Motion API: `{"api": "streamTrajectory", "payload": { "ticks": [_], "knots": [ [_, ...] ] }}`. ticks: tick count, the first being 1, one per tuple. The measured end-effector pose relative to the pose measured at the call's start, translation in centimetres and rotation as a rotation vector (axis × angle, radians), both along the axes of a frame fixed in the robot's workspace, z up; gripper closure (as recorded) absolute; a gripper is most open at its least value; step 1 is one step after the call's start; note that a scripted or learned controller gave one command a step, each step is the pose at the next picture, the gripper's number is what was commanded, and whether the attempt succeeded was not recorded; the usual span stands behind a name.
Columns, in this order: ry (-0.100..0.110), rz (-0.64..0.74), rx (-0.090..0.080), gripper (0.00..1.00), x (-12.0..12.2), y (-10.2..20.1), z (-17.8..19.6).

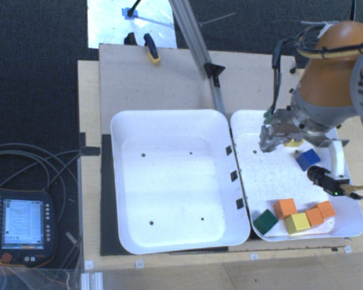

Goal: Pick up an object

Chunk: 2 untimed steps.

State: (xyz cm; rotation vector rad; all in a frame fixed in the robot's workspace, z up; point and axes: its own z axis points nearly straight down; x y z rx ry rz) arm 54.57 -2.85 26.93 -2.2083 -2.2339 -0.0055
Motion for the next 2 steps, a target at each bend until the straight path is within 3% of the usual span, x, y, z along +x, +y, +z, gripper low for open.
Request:
{"api": "streamTrajectory", "payload": {
  "ticks": [2],
  "knots": [
    [0.002,-0.001,0.0,1.0,-3.4,11.0,-2.3]
  ]
}}
